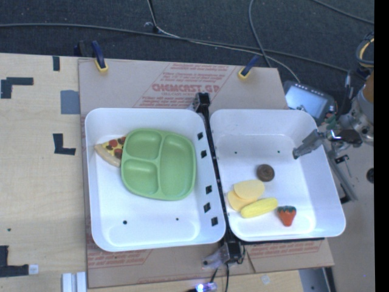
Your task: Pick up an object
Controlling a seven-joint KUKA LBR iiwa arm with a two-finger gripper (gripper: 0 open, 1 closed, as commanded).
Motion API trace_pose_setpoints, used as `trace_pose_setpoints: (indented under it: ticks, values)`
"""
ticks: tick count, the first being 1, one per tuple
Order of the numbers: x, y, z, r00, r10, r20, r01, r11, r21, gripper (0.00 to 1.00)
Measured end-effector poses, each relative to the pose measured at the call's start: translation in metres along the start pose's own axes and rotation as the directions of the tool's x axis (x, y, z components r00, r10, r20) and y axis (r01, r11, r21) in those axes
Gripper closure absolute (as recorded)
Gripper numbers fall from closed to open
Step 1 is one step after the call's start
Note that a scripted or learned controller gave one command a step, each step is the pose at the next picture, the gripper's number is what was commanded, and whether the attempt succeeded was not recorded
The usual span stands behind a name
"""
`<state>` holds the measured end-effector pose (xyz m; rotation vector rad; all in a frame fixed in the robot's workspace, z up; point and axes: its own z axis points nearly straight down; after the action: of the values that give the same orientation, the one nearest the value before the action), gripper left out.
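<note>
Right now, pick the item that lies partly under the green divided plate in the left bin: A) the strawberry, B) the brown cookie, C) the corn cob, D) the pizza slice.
D: the pizza slice pokes out from beneath the left edge of the green divided plate.

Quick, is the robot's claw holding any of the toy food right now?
Gripper: over the right bin's right side, nothing seen between its fingers; open or closed cannot be told.
</note>
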<state>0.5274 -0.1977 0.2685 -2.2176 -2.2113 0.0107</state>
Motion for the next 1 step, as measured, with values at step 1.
trace_pose_setpoints:
  ticks: [1]
  values:
    - [0.0005,0.0021,-0.0059,1.000,-0.004,0.003,0.004,1.000,-0.011,0.00]
